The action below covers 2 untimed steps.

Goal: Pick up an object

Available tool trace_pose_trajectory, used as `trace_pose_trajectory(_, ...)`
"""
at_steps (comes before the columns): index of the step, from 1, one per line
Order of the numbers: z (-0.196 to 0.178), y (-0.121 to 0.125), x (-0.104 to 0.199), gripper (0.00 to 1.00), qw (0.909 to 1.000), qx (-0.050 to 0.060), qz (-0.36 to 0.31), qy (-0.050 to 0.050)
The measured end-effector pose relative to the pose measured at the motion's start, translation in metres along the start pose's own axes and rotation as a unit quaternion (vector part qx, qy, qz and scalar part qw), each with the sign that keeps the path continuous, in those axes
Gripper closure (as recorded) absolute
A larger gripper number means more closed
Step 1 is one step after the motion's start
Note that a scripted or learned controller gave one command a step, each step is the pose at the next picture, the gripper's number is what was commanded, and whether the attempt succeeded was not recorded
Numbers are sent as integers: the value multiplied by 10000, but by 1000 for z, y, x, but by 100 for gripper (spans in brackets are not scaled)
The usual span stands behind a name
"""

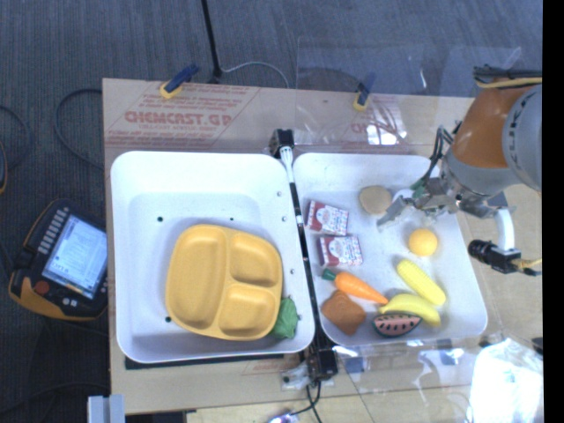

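I see my pincer (407, 208) low over the right bin (471, 311), near that bin's far right part, with the grey arm (493, 144) and its orange band reaching in from the right. Its 2 fingers stand apart with nothing between them; 1 finger (392, 211) points left toward the middle of the bin.

Just left of the pincer and a little farther back lies a tan round piece (374, 200), close to the left finger; I cannot tell whether they touch. Just in front of the pincer sits an orange ball (423, 241), apart from the fingers. Farther in front lie 2 yellow bananas (417, 293), and beside them a watermelon slice (396, 324). In front and to the left I see a carrot (358, 286) and a brown lump (344, 313). Left of the pincer, by the bin's left wall, are 2 red-and-white packets (333, 233), one behind the other.

Well to the left, in the left bin (141, 192), lies a yellow divided tray (225, 280) with a green item (287, 320) showing at its near right edge.
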<state>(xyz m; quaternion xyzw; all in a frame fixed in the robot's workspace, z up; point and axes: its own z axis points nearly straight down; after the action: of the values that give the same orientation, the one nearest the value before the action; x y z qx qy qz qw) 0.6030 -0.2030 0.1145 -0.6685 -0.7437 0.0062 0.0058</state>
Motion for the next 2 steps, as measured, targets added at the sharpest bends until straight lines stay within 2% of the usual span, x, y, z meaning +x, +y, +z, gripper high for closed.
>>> trace_pose_trajectory(1,25,-36,14,0,9979,-151,-631,-49)
trace_pose_trajectory(2,25,-97,21,0,9957,-163,-905,-64)
